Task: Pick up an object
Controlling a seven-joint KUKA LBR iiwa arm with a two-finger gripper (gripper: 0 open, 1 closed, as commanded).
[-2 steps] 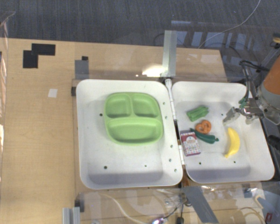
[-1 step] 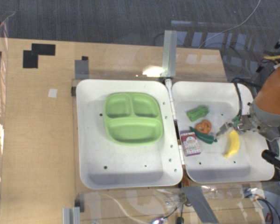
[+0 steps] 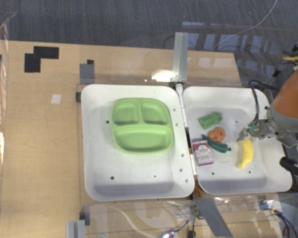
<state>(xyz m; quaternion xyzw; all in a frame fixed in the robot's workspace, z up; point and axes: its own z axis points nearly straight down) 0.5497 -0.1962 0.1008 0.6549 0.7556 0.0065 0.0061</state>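
White bins: two are sitting side by side on the wooden bench (image 3: 39,148), their inner rims touching along a centre seam.
Left bin (image 3: 97,177): it is holding a green plate (image 3: 141,125) with three compartments, lying flat near the middle, with bare floor running all round it, widest along the front edge.
Right bin (image 3: 228,182): it is carrying all the small things, grouped in its left and middle part; the front strip and the far corner by the seam are lying open.
Banana (image 3: 246,154): yellow, it is lying lengthwise toward the front, just below the gripper and well apart from the bin's right rim.
Green block (image 3: 210,119): it is resting tilted near the bin's middle, apart from the rest.
Orange piece (image 3: 217,133): round, it is sitting just above a dark green pod (image 3: 218,144), the two touching or nearly so.
Card (image 3: 202,152): a small pink and white packet, it is lying close to the seam, beside the pod's left end.
Arm (image 3: 290,105): it is reaching in over the right rim, its orange band covering that edge.
Gripper (image 3: 249,134): it is hovering at the banana's upper tip; whether the fingers are wide or narrow I cannot tell, as they are too small and blurred here.
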